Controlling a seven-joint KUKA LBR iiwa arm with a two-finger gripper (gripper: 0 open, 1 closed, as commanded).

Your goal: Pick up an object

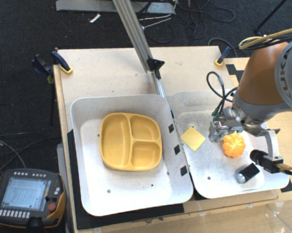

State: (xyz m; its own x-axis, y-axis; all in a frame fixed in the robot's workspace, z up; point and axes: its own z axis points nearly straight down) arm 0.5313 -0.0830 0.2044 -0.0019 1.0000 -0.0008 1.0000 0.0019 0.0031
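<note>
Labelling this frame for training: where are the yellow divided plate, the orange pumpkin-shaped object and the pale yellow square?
yellow divided plate [131, 141]: camera view, central divider.
orange pumpkin-shaped object [234, 145]: camera view, ribbed top.
pale yellow square [193, 138]: camera view, flat middle.

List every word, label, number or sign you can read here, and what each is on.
None can be read.
Grey arm: raised lettering, cut off at the frame edge, illegible.
Teach pendant: screen and key markings too small and blurred.

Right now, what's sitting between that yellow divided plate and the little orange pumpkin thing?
In the camera view, a pale yellow square block lies between the yellow divided plate and the orange pumpkin, just past the bins' shared edge.
</note>
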